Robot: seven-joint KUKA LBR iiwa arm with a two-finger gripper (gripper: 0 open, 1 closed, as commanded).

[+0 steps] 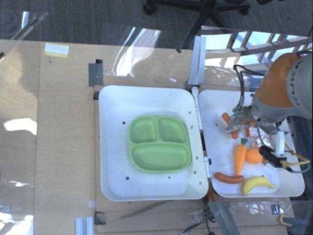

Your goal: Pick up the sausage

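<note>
The sausage [229, 178] is a reddish-brown toy lying flat near the front left corner of the right bin [213, 102]. My gripper [235, 126] hangs low over the middle of that bin, well behind the sausage and apart from it. It sits next to a small orange-red piece [225, 117]. The grey arm with its orange band [277, 84] comes in from the right and hides part of the bin's back right.
A carrot [240, 157] and an orange ball [254, 155] lie between the gripper and the sausage. A banana [257, 183] sits just right of the sausage. The left bin [108, 146] holds a green divided plate [159, 143]. Black cables [274, 156] trail over the right bin's right side.
</note>
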